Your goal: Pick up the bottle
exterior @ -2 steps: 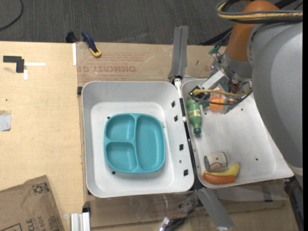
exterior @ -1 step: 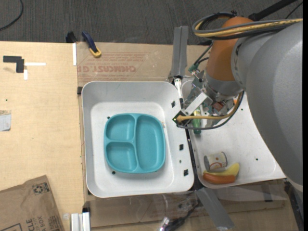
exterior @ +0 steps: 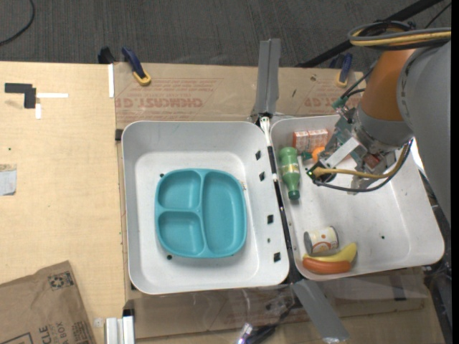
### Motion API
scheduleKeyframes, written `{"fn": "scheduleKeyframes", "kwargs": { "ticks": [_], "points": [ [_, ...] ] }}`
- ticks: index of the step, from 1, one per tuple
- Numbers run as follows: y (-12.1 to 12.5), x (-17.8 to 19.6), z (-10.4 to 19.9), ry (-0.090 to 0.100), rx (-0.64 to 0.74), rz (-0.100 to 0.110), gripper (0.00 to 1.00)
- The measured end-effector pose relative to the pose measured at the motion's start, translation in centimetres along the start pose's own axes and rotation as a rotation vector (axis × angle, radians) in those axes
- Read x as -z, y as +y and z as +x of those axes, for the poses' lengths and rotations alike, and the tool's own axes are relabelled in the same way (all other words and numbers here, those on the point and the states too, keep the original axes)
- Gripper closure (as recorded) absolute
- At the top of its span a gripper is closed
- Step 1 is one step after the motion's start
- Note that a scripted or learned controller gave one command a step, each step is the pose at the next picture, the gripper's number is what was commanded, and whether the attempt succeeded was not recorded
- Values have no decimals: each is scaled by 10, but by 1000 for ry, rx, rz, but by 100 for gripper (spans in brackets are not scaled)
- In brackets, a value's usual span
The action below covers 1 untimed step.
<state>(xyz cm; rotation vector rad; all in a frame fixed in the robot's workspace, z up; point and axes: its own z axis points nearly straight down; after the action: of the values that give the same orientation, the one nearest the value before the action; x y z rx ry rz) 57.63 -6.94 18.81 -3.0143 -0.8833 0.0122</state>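
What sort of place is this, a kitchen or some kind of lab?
Most likely a robot test lab, not a kitchen. A robot arm hangs over the right bin, where a bottle and banana lie; the left bin holds a teal plate; clamps pin cardboard to the bench.

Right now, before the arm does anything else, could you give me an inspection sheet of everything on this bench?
Surface: wooden bench bearing a left bin and a right bin, both white, side by side.
Job's things: green bottle lying on its side by the right bin's left wall, neck toward the near edge.
Clutter: teal divided plate in the left bin; small box, can and banana in the right bin.
Hand: the hand hangs over the right bin's far part, beside the small box, apart from the bottle.
Cables: a cable loop above the arm's orange band.
Surroundings: blue clamp, brown paper bag, dark floor beyond.
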Motion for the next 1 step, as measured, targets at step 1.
{"fn": "scheduleKeyframes", "kwargs": {
  "ticks": [1],
  "points": [
    [-64, 0, 87, 0, -38, 0, 0]
  ]
}}
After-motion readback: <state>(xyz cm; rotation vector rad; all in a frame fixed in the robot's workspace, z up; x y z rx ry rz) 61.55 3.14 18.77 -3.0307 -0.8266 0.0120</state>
